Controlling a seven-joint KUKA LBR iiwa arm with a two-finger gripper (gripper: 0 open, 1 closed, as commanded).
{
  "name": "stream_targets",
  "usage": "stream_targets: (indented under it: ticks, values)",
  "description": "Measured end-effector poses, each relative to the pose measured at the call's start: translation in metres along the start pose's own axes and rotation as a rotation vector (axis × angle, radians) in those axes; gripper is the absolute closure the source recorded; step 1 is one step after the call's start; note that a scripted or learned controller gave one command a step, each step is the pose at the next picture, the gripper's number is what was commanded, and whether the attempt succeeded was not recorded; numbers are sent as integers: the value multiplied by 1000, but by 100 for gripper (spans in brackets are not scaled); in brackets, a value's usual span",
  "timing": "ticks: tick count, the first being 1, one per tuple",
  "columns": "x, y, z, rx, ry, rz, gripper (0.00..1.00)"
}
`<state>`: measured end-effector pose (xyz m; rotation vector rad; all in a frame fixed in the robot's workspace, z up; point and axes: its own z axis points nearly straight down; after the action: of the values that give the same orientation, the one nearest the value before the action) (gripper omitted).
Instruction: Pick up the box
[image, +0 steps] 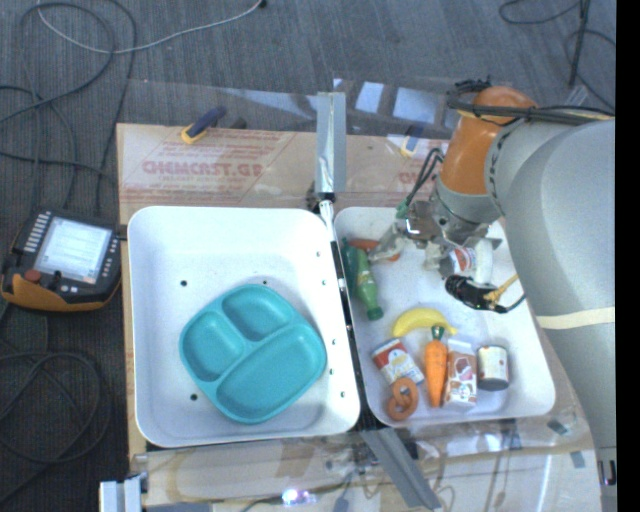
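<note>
Your gripper (425, 232) hovers well behind the box (460, 372); I cannot tell its state. Beside that box, carrot (435, 370) and can (492, 366) crowd it, so you risk snagging a neighbour.

End effector (425, 232) hovers over right bin (520, 400), box (460, 373) below.

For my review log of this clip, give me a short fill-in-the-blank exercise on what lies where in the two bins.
1. The teal divided plate lies in the ____ bin.
2. The toy carrot lies directly below the yellow ____.
3. The green bottle lies along the right bin's ____ wall.
4. The end effector hovers over the ____ bin.

Missing words: left; banana; left; right
</note>
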<state>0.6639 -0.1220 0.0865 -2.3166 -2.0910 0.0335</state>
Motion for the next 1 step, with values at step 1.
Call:
stream_targets:
  ticks: [1]
  values:
    - [52,-6,-97,-29,1,1,0]
